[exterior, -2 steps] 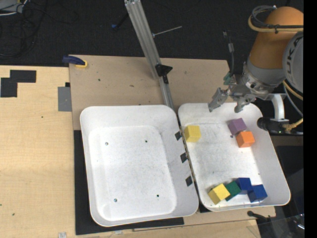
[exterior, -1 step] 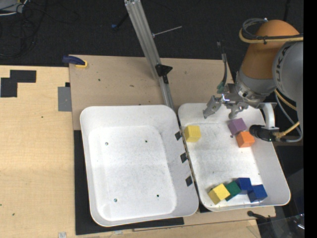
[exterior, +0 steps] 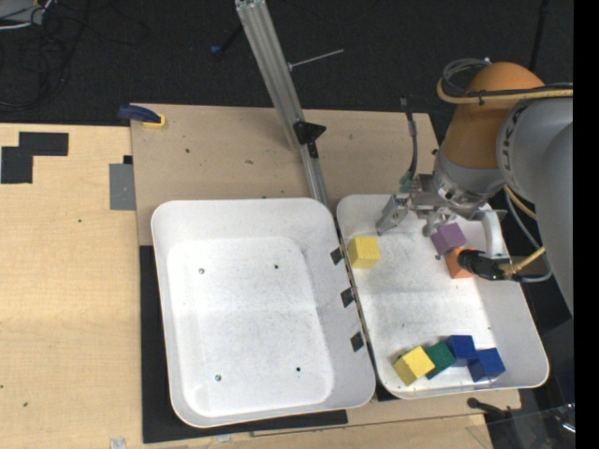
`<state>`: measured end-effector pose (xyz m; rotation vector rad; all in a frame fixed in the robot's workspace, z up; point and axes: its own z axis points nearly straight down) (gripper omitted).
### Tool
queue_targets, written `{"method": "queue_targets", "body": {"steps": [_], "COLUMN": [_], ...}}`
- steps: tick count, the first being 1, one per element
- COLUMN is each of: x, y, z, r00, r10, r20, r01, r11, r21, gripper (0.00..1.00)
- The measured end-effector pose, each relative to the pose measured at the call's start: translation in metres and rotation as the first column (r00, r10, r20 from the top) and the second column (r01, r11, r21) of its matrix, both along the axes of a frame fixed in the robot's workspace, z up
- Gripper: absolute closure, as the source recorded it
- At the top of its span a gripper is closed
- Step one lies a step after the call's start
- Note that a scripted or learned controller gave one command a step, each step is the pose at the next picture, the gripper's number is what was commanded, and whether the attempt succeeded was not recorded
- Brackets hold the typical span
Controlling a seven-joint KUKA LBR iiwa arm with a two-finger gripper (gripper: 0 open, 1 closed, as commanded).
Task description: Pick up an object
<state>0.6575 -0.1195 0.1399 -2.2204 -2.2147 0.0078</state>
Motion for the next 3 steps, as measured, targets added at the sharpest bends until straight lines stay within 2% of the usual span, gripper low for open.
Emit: {"method": "queue_targets", "body": {"steps": [1, 3], "x": [0.001, 0.000], "y": [-0.001, -0.007], "z": [0.013, 0.110], "r00": [1.000, 1.000], "r10": [-0.004, 0.000], "r20": [0.004, 0.012], "r01": [0.004, 0.000], "r11": [1.000, 1.000], "r21": [0.000, -0.001], "gripper": [1.00, 1.00]}}
